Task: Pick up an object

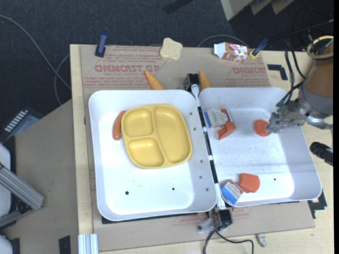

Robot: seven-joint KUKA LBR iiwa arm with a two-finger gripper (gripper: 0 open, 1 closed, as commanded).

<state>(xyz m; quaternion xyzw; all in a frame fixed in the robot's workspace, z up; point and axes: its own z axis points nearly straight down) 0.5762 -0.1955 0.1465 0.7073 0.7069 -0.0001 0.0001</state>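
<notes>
Tomato point(260, 127), small and red in the right bin point(296, 192), sits touching my pincer point(276, 121), not yet lifted, and I cannot tell its state.

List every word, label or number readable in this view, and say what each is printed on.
"CHEMCAST GP": red print on the brown board behind the left bin; it repeats behind the right bin, too faint to read fully.
Smaller red lines beneath: blurred.
Packet and carton labels: too small to read.

Divided plate point(157, 135) lies in left bin point(159, 202), sausage point(117, 126) beside it.
</notes>
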